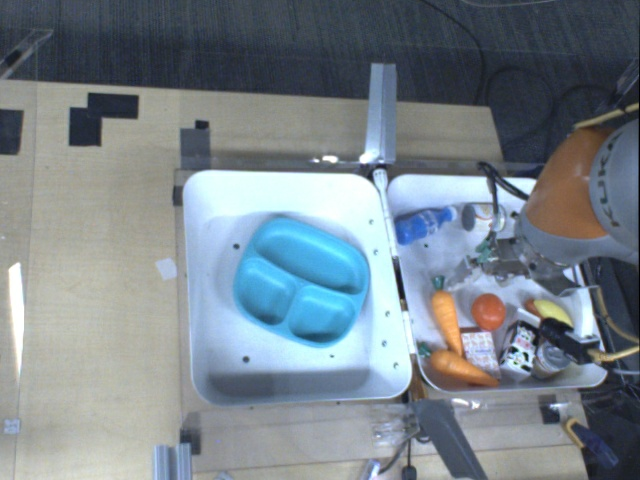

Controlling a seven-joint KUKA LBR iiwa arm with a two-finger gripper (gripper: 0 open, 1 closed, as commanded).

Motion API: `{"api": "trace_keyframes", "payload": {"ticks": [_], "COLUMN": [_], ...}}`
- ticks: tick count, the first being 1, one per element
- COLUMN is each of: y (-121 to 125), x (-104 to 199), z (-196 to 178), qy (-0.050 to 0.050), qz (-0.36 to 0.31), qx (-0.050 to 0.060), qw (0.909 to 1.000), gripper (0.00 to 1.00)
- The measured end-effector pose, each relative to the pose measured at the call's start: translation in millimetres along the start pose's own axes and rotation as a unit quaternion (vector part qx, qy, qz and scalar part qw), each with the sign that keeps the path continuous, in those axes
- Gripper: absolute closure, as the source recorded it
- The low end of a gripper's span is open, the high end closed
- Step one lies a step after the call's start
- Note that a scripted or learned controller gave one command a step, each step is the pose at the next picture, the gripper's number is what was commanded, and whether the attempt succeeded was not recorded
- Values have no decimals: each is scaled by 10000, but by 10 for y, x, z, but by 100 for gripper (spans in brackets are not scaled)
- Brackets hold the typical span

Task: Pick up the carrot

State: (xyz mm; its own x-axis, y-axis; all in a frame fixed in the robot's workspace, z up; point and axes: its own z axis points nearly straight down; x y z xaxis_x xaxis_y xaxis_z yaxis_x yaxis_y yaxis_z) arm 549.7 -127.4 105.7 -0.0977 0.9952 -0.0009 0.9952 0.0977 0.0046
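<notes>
Hand (487, 258), its grip state impossible to tell, hangs over the right bin (440, 190); carrot (446, 321) lies free just near-left of it, presumably awaiting descent.

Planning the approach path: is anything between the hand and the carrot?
Nothing visible blocks it. The hand hangs over bare bin floor, up and right of the carrot; a tomato sits right of the carrot.

One fixed camera looks down aslant on both white bins (290, 193).
</notes>
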Motion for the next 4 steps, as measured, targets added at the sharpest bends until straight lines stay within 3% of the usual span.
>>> {"api": "trace_keyframes", "payload": {"ticks": [1,2,3,4], "y": [-87,-387,-366,-587], "x": [302,403,425,196], "z": [154,140,26,-660], "qy": [-29,-51,-39,-12], "qz": [-668,-3264,-3272,-3354], "qx": [-56,-90,-104,-16], "qw": [9977,9452,9449,9421], "gripper": [0,0,100,100]}}
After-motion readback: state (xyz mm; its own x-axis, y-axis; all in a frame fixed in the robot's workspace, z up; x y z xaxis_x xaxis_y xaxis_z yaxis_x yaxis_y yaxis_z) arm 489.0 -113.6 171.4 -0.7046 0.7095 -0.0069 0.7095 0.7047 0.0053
